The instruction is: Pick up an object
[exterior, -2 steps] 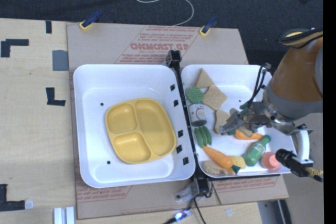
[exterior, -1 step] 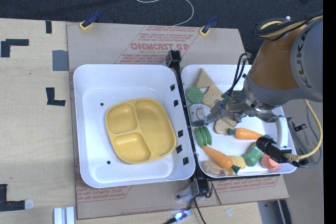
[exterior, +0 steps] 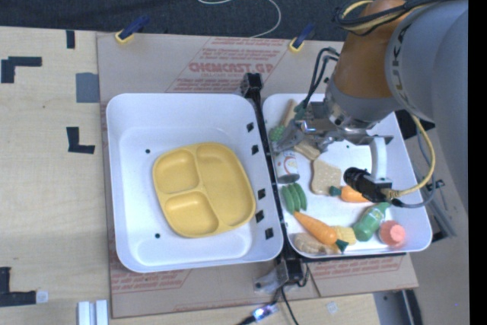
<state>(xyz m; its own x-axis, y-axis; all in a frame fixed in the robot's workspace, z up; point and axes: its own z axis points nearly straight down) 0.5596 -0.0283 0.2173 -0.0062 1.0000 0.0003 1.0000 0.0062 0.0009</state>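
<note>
The robot's hand [exterior: 310,130] hangs low over the far left part of the right white bin [exterior: 415,186], under the grey arm [exterior: 426,49] with its orange band. Whether it is parted or closed cannot be told, as the wrist hides much of it. Just beside it lies a small green toy [exterior: 277,134] against the bin's left wall. Nearer in the same bin sit a slice of toast [exterior: 327,177], a green pepper-like toy [exterior: 294,196], a long carrot [exterior: 316,227], a smaller carrot [exterior: 353,195], a green bottle [exterior: 370,220] and a pink round piece [exterior: 393,234]. The left white bin [exterior: 129,118] holds a yellow divided plate [exterior: 202,188]. Both bins rest on a cardboard sheet [exterior: 221,66] on the tabletop [exterior: 46,186].
</note>
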